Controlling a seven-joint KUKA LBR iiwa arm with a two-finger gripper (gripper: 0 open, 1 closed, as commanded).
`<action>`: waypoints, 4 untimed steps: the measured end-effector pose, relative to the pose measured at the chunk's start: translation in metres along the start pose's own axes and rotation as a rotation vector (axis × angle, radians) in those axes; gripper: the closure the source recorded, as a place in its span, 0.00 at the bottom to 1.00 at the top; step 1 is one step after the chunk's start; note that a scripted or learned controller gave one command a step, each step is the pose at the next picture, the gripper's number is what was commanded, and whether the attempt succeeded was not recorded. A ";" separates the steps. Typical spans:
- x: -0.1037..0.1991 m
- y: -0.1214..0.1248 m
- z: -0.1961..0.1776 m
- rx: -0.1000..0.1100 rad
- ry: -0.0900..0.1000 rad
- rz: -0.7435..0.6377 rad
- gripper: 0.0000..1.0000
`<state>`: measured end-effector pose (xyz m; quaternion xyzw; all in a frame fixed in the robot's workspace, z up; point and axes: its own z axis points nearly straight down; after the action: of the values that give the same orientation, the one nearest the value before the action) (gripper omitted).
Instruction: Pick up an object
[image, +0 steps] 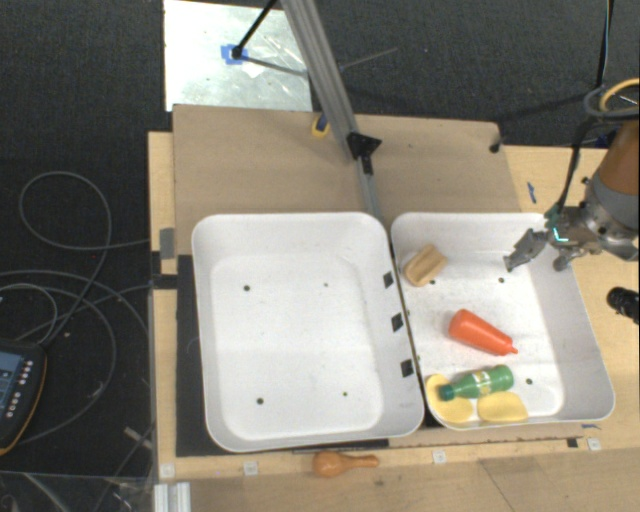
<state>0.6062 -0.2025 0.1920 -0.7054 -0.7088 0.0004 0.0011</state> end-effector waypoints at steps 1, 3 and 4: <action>0.000 0.001 -0.002 -0.003 -0.002 -0.002 0.00; -0.003 0.011 0.102 0.000 0.000 -0.002 0.00; -0.003 0.013 0.087 -0.007 -0.003 -0.004 1.00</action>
<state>0.6190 -0.2056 0.1050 -0.7038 -0.7104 -0.0011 -0.0023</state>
